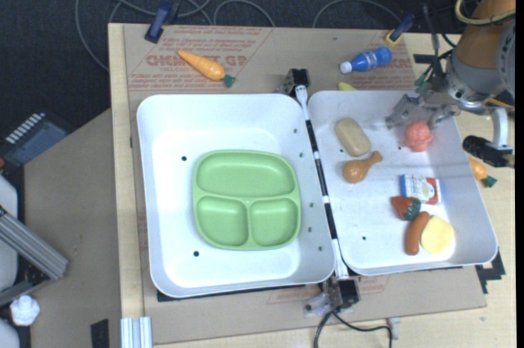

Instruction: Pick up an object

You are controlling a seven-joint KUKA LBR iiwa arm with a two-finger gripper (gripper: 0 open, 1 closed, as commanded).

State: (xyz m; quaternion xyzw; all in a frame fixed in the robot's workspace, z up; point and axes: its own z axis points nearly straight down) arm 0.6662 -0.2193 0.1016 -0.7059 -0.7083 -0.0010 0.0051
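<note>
1. We find the gripper [419,110] in the upper right of the frame, hanging over the right bin [370,250] near its top edge. The grey arm [483,51] with its orange band comes in from the right edge.

2. Whether it is spread or pressed together we cannot tell; the metal parts blur into one shape from this slant.

3. Nearest thing: a pink-red round object [417,135], just below the gripper in the picture, touching or nearly touching it. We cannot say that it is held. We judge it the likely target; being round, it has no long axis to line up with.

4. Left of that, a tan oblong piece [353,136] lies with its long axis running top-left to bottom-right. Just below it sits a brown drumstick-shaped toy [360,167], its handle pointing to the upper right.

5. Lower right of the bin: a small printed packet [421,188], a red item [406,208] touching its lower left corner, then a sausage [415,232] lying against a yellow piece [438,235]. Crowded there; more open floor around the pink object.

6. The left bin [164,133] holds a green divided tray [246,199].

7. Outside the bins, on the board along the top: a toy carrot [205,65] and a blue bottle [367,60].
</note>
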